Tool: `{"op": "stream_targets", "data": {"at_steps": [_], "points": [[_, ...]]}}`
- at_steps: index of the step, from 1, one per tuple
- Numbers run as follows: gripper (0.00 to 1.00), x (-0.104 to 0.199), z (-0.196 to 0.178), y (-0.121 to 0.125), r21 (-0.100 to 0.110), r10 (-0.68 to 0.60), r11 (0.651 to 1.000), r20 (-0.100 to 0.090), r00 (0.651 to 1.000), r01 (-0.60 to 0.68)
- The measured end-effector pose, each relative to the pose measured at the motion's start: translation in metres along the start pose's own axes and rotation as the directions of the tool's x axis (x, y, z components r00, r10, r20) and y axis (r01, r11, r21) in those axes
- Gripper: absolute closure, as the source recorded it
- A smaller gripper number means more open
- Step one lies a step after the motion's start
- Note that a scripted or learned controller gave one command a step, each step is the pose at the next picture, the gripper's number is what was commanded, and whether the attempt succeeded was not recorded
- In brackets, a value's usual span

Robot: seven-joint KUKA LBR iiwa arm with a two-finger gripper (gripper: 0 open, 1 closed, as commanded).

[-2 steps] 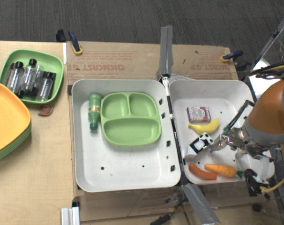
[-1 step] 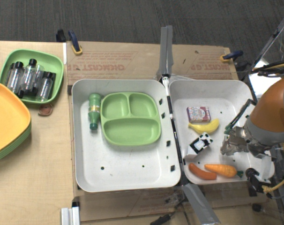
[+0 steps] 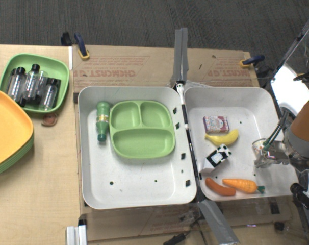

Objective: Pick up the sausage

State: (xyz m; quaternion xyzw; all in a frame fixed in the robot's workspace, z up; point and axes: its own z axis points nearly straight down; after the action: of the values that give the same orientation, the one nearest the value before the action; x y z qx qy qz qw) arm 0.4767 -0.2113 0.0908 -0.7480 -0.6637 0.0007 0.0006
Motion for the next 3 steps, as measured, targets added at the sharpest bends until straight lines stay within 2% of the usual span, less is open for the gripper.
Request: {"op": "stream_targets", "data": {"at_steps": [1,2,3], "points": [[1.0,0.0,-0.008,0.0,0.001,0.003,1.0,0.0,1.0,-0.003],[1.0,0.023,-0.025,0.088,-0.001,-0.177,0.984,0.001,0.984,0.177],[1.0,-0.001,-0.001,0.07,0.0,-0.371,0.929,0.0,0.929,0.371]]}}
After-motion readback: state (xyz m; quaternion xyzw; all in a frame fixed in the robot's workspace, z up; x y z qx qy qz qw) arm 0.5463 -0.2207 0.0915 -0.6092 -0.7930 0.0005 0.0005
